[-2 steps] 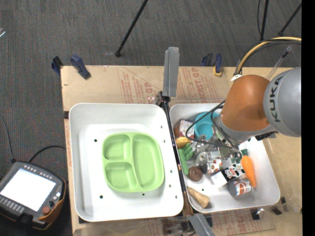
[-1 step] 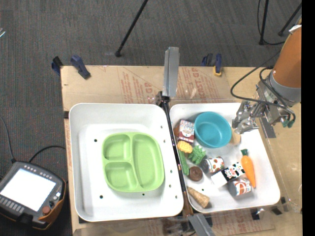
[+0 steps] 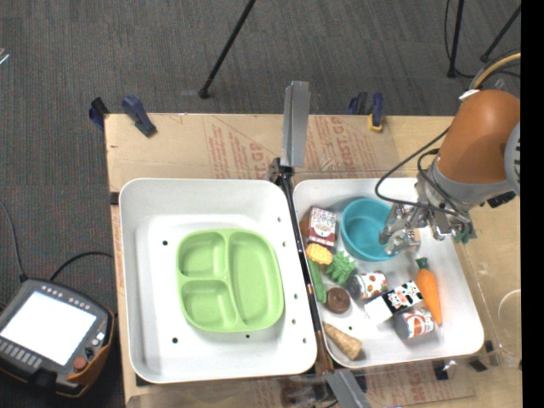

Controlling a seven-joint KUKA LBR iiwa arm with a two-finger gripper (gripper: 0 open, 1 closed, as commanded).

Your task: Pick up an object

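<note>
Two white bins sit side by side: the left bin (image 3: 140,228) holds one green divided plate (image 3: 229,279) in its middle, and the right bin (image 3: 463,313) holds the clutter. I count one blue bowl (image 3: 364,228) near its far edge, one carrot (image 3: 429,291) by the right wall, one cow-patterned carton (image 3: 399,299), one corn cob (image 3: 319,253), and one cone (image 3: 344,340) at the near edge. The gripper (image 3: 406,232) hangs at the bowl's right rim, carrot just nearer; from here I can't tell how it's set.
</note>
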